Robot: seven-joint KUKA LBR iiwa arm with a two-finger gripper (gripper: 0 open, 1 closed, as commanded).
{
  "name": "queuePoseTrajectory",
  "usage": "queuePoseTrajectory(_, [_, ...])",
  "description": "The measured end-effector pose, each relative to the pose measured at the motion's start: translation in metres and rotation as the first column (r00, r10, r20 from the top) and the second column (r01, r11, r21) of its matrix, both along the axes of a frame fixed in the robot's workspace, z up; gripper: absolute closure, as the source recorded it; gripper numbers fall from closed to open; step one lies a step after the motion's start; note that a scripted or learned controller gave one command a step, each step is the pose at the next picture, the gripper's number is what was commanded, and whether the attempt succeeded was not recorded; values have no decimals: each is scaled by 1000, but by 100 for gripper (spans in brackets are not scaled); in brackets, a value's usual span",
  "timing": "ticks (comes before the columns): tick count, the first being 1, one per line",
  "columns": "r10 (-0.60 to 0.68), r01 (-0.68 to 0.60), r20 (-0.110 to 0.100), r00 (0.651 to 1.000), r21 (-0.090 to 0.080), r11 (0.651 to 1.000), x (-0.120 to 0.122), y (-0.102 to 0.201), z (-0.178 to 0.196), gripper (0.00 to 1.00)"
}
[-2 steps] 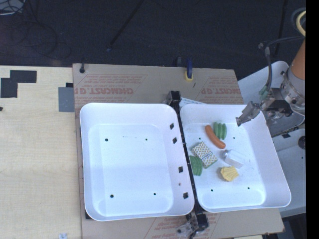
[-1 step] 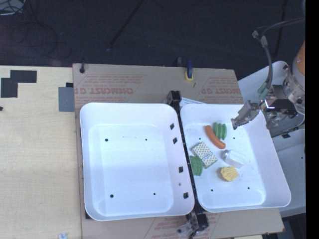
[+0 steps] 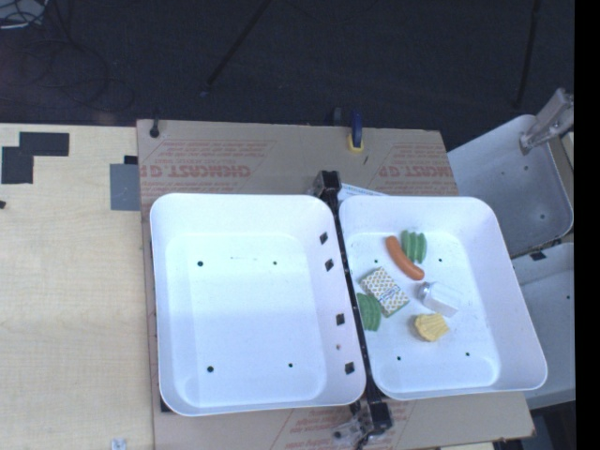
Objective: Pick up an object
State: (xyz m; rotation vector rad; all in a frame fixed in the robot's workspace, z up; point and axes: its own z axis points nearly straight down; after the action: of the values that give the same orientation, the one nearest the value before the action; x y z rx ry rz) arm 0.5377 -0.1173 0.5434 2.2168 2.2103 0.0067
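Camera view: a pale grey metal part [image 3: 551, 120], apparently a bit of the arm, juts in at the far right edge, tilted up to the right, over a grey plate [image 3: 506, 172]. It hangs high, well apart from both bins. Pincer's width: can't tell from this view.

All objs lie in the right bin [image 3: 514, 261], below and to the left of that grey part. An orange sausage-shaped piece [image 3: 405, 258] lies slantwise, touching a green piece [image 3: 414, 245] on its upper right. Just below-left is a checkered box [image 3: 384, 291], w/ a second green piece [image 3: 368, 311] against its lower-left edge, near the bin's left wall. A white-grey item [image 3: 439, 297] sits right of the box, and a yellow lump [image 3: 430, 327] just below that. The left bin [image 3: 164, 279] is further left still. Both bins rest on a brown cardboard sheet [image 3: 234, 162].
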Motion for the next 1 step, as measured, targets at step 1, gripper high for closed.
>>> queuePoseTrajectory(1, [8, -8, -16, 1000, 4, 1000, 0, 4, 4, 100])
